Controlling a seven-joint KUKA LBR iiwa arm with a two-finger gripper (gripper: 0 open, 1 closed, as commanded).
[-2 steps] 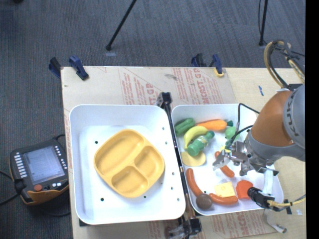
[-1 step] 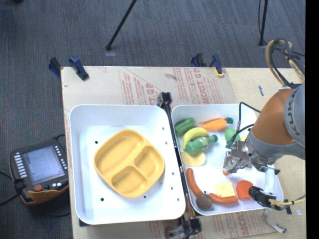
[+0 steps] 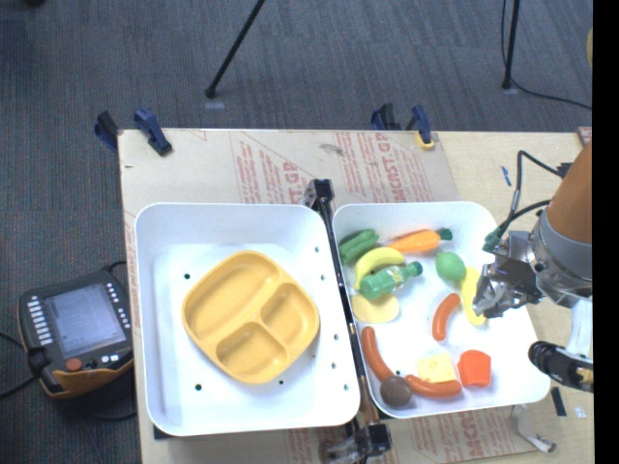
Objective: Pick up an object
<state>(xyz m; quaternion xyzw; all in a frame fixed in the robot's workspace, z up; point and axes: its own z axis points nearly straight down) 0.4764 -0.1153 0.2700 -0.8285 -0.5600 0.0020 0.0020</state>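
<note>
The right bin holds several toy foods: a carrot, a banana, a green bottle, a lime, a red sausage, a cheese wedge and an orange-red pepper. My gripper hangs low over this bin's right side. It is right beside a slim yellow piece and partly covers it. I cannot make out whether anything is held.
The left bin holds a yellow divided plate. More toys lie at the right bin's front: a long sausage, a brown ball and another sausage. A teach pendant sits off the bench's left.
</note>
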